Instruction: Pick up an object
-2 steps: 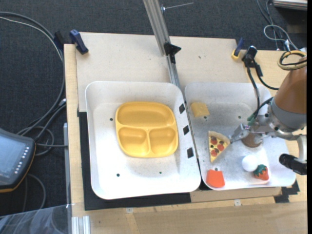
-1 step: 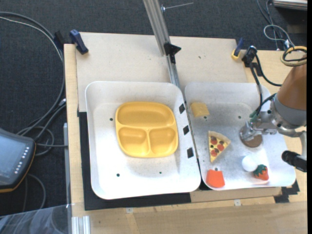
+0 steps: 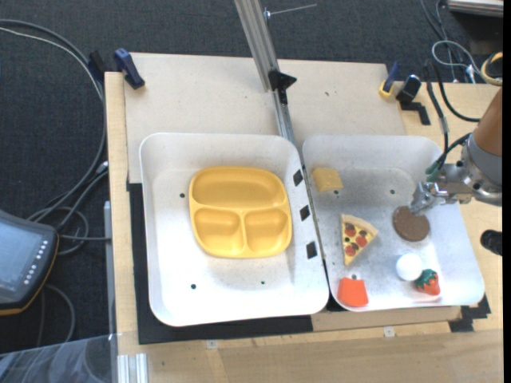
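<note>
The right bin [image 3: 375, 152] holds several small toys. A brown round disc [image 3: 411, 225] lies at its right side. A pizza slice [image 3: 357, 238] sits near the middle, with a tan square piece [image 3: 326, 179] toward the back left. At the front are an orange-red piece [image 3: 352, 291], a white ball [image 3: 409, 266] and a red strawberry [image 3: 429, 282]. My gripper [image 3: 423, 200] hangs at the right of this bin, just above and behind the brown disc. Nothing shows in its grasp.
The left bin [image 3: 160, 238] holds a yellow divided plate [image 3: 239, 211]. A metal pole [image 3: 263, 38] slants down to the seam between the bins. Cables [image 3: 451, 54] and clamps lie at the back right of the bench.
</note>
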Controlling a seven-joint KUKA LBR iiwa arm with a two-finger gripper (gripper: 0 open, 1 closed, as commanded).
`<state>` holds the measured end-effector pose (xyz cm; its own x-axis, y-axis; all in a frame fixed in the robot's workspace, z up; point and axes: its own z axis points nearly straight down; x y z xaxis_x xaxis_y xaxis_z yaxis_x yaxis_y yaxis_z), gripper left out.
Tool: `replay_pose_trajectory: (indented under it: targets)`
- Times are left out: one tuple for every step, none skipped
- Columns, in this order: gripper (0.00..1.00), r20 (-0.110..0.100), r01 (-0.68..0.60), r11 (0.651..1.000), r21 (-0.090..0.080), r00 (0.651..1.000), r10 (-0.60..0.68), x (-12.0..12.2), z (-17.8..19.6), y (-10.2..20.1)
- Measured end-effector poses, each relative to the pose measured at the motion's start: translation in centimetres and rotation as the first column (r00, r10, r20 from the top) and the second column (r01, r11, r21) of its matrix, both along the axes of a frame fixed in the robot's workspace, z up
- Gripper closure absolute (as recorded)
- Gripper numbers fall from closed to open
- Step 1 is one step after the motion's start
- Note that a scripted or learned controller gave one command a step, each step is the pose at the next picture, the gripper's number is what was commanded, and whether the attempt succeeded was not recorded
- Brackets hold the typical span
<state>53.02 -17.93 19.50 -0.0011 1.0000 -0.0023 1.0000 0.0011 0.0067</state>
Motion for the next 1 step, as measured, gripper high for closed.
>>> replay_pose_trajectory:
  targets:
    - [1.0, 0.002, -0.001, 1.0, -0.001, 1.0, 0.001, 0.01, 6.5, -0.04]
